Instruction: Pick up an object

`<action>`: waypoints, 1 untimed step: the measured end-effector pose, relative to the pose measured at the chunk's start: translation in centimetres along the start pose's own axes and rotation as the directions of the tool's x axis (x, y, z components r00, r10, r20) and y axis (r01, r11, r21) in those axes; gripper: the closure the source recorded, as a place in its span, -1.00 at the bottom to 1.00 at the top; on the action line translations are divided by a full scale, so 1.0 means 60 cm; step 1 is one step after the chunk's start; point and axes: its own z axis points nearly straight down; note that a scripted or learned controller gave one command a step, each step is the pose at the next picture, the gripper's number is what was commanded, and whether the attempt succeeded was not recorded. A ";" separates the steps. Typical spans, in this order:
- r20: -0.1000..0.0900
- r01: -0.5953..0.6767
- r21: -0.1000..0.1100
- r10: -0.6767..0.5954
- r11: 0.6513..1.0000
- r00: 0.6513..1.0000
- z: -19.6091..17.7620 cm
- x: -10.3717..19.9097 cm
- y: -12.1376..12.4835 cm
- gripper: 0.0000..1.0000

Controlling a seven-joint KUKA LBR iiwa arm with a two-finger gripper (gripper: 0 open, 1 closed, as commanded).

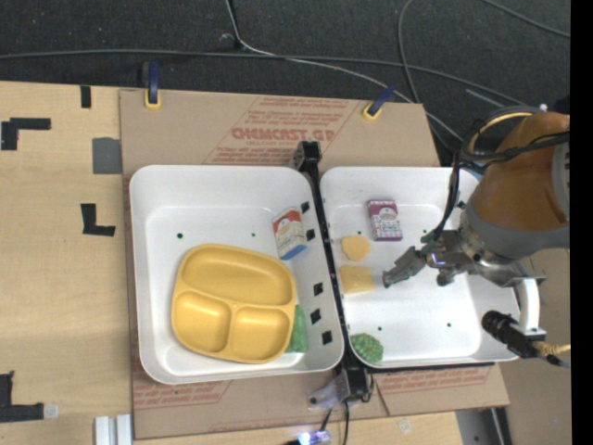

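Note:
My gripper (417, 274) hangs over the middle of the right bin (463, 346), its two dark fingers spread open with nothing between them. Just left of it lies a pale yellow square piece (357, 280), with a small round yellow piece (355, 247) beyond it. A pink and purple box (384, 219) rests near the bin's far side. A green lump (367, 346) sits at the near left corner.
The left bin (153, 248) holds a large yellow divided tray (232, 304), a small red, white and blue carton (291, 234) by the divider, and a green item (298, 330) beside the tray. A black rail (320, 248) separates the bins. Cables cross the dark floor behind.

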 end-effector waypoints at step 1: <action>-0.001 0.000 0.004 0.000 1.000 1.000 0.073 0.007 -0.002 -1.00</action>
